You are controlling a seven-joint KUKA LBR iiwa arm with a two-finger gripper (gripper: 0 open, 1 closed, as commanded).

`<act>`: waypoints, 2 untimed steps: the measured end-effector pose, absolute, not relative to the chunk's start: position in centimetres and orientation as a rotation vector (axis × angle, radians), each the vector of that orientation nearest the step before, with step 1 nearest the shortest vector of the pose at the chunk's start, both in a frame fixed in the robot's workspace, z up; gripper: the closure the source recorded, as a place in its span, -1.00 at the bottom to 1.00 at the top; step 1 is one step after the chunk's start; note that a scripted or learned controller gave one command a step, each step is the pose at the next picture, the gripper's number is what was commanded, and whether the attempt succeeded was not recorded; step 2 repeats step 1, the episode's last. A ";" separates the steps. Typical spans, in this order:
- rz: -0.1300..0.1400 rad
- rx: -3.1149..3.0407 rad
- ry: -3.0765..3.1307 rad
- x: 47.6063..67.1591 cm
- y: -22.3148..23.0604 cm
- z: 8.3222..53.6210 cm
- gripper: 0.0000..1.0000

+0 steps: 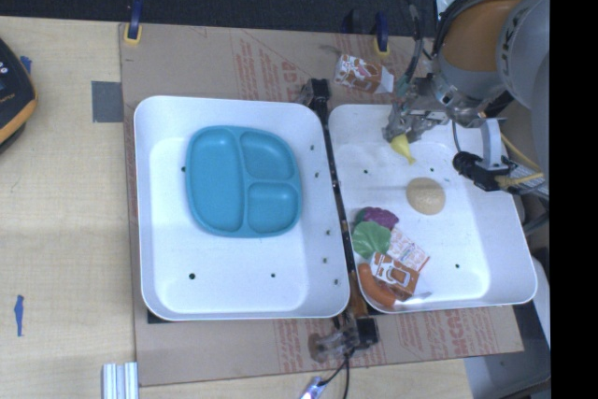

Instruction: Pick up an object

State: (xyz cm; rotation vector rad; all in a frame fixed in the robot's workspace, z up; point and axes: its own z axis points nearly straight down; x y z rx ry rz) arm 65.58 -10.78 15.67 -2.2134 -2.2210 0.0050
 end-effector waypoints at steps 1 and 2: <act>0.002 -2.214 -2.225 59.5 -7.5 23.1 1.00; 0.002 -2.214 -2.225 59.5 -7.5 23.1 1.00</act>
